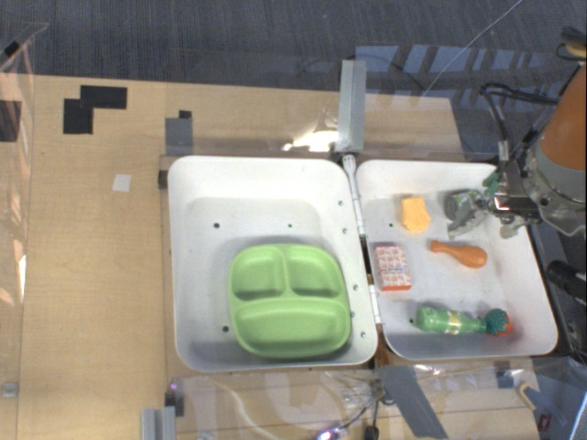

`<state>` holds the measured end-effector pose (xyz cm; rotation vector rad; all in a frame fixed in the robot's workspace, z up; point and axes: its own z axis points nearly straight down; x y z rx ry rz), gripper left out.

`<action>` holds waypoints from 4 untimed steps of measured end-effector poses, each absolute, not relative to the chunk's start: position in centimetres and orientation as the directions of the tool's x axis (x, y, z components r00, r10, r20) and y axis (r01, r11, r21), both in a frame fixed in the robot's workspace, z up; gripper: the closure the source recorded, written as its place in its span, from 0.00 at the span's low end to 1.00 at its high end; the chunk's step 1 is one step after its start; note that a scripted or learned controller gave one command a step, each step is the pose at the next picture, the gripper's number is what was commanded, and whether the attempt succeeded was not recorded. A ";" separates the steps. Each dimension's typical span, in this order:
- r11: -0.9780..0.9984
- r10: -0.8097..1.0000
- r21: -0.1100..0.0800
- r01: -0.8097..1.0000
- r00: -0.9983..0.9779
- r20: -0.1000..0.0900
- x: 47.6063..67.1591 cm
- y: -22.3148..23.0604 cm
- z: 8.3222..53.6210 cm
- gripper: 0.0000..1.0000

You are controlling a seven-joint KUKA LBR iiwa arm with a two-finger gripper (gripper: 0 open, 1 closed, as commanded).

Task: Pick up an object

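**Gripper low over the right bin's far side, 4 objects lying loose below it**

The 2 white bins sit side by side on the bench. The left bin (197, 209) holds 1 green divided plate (289, 301) with 3 compartments, lying toward the near half of its floor.

Taking the right bin (541, 310) as the landmark: the gripper (466, 211) hangs over its far half, toward the right wall, with the grey arm and its orange band (564, 140) coming in across the bin's right rim. Whether the jaws stand apart or together cannot be told from this angle, and nothing can be seen between them.

Inside the right bin lie 4 objects, all apart from one another:
- a yellow-orange block (415, 214) near the far wall, left of the gripper;
- an orange club-shaped toy (459, 254) around the bin's middle, just on the near side of the gripper, with its thin end pointing left;
- a small pink-and-white printed box (392, 268) against the bin's left wall;
- a green bottle-like toy (459, 321) with a dark green and orange end, lying on its side along the near wall.

None of them can be seen touching the gripper.
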<state>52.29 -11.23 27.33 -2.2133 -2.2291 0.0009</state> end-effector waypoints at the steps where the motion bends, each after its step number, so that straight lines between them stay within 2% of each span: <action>1: -0.012 1.000 -0.002 1.000 0.012 0.001 56.3 -13.5 12.6 0.00; 2: -0.033 0.999 0.004 0.999 0.032 0.001 57.0 -17.1 9.4 0.00; 3: 0.095 0.995 0.003 0.995 -0.095 0.000 62.2 -11.9 11.9 0.00; 4: 0.120 0.993 0.011 0.993 -0.120 -0.002 63.4 -11.1 8.8 0.00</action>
